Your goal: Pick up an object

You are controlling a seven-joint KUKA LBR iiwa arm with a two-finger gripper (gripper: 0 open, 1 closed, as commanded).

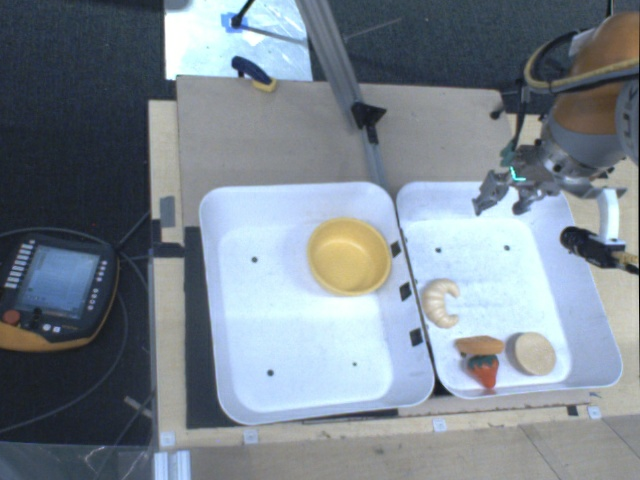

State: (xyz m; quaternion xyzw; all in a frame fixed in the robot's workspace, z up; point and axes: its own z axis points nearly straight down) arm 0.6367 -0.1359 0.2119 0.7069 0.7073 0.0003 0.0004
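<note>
the end effector (505, 200) hovers over the right bin's (590, 313) far edge — fingers spread, holding nothing. a croissant (441, 302) lies well below it.

The bench (270, 128) carries two shallow white bins side by side. The left bin (240, 368) holds a yellow bowl (349, 256), upright, near its far right corner. The right bin (575, 298) holds four items. A cream croissant (441, 302) lies close to its left edge. A small orange-topped piece (480, 346) and a red strawberry-like piece (485, 369) sit together near the near edge, the red one just nearer that edge. A round tan disc (531, 353) lies just beside them, toward the near right corner. The gripper (509, 202) hangs over the far edge of the right bin, its two fingers spread apart with nothing between them. A teach pendant (55, 288) rests off the bench's left edge.
</note>
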